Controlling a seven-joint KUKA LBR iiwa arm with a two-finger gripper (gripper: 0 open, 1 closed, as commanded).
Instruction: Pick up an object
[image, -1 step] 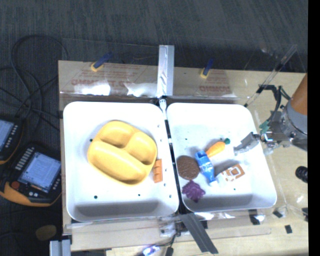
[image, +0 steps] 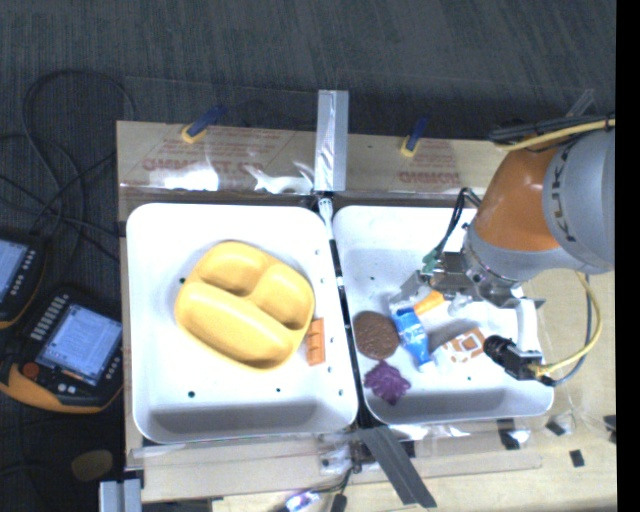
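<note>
Blue packet (image: 412, 335): lying in right bin (image: 500, 400) (beside brown disc (image: 376, 335)), not lifted. Gripper (image: 445, 290) above; grasp state indeterminable.

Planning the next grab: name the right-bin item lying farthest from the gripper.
The purple object, at the right bin's lower left corner, below the brown disc; the blue packet lies nearer the gripper.

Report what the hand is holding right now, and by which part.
It cannot be told. The hand is down in the right bin among the blue packet and a small orange piece, but the arm's wrist hides the fingertips.
</note>
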